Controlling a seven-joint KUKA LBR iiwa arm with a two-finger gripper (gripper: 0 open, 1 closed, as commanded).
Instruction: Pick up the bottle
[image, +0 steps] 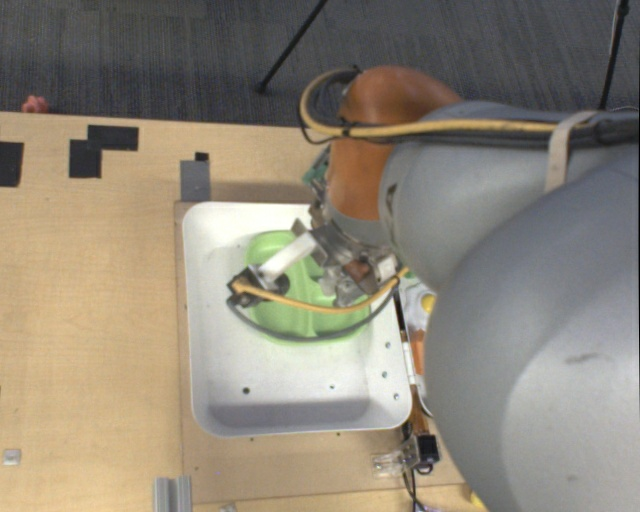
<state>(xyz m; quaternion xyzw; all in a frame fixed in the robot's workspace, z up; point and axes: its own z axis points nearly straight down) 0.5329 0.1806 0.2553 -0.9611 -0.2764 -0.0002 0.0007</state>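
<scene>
Camera view: the arm (520, 300) reaches in from 3 o'clock and blocks most of that side, with the gripper (337, 268) down inside the left bin (280, 395). The one loose thing I can see in that bin is green and rounded. I'm taking it for the bottle (300, 305), but part of its outline is covered, so I wouldn't swear to the shape. It lies in the bin's upper half, from the centre toward 12 o'clock, well clear of the 6 o'clock wall.

The gripper sits over the bottle's 1 o'clock part, touching it or very nearly. I honestly can't tell whether the gripper is spread or closed up because the wrist hardware hides that. So I'm not claiming it has hold of anything.

My read is that the step in hand is getting the grasp itself. Smooth rounded plastic will probably slip, so I'd want the gripper centred across the narrow width, not nipping an edge. A pinch off toward the 1 o'clock end would likely tip the bottle or squirt it toward 7 o'clock. After that, close squarely and lift slowly and straight up, since the 3 o'clock wall is near the wrist. Check that the green comes up with it.
</scene>
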